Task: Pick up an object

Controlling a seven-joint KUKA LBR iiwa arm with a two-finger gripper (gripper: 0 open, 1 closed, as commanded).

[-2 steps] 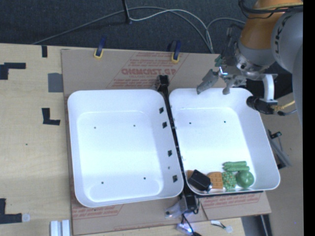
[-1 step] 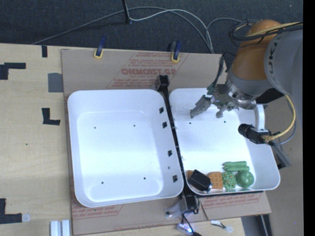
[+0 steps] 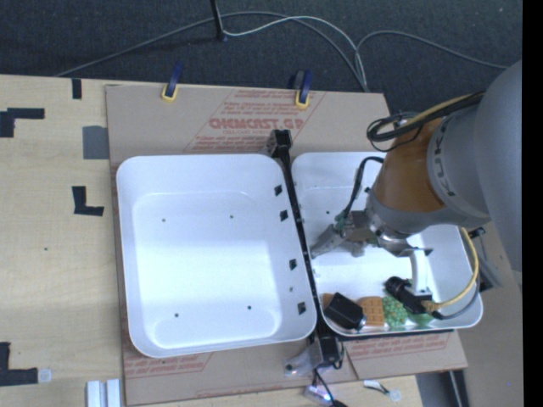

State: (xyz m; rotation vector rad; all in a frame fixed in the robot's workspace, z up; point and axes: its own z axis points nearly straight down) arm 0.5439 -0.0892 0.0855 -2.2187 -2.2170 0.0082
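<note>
Arm over the right bin
Gripper low by the divider — whether open or closed, cannot tell — black object nearby

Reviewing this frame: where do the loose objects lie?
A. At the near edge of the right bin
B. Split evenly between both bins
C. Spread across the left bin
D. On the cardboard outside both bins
A: the black object, tan object and green object sit together along the near wall of the right bin.
</note>
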